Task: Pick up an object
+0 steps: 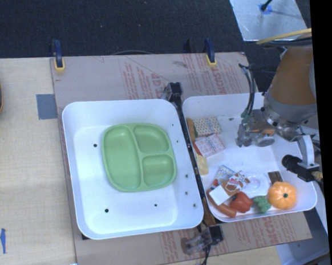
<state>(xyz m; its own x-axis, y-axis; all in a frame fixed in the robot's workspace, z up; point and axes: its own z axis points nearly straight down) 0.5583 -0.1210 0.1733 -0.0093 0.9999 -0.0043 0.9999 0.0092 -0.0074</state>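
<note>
Nearest the camera, a small orange pumpkin (282, 195) sat in the front corner of the right-hand white bin (233, 108), just beside a green broccoli-like piece (262, 204) and a red tomato-like toy (241, 202). Touching these lay a white card (219, 195) and a printed packet (233, 179), heaped together along the bin's front edge. Further back, a pale pink packet (209, 145) and a patterned box (206, 125) rested near the wall shared with the left bin (77, 164). That left bin held a green divided plate (138, 156), lying flat at its centre. Towards the rear of the right bin, the gripper (255, 134) hung low over bare white floor, well apart from the pile of toys; whether its fingers were spread or pressed together could not be told. Behind it rose the arm's orange band (296, 79).
</note>
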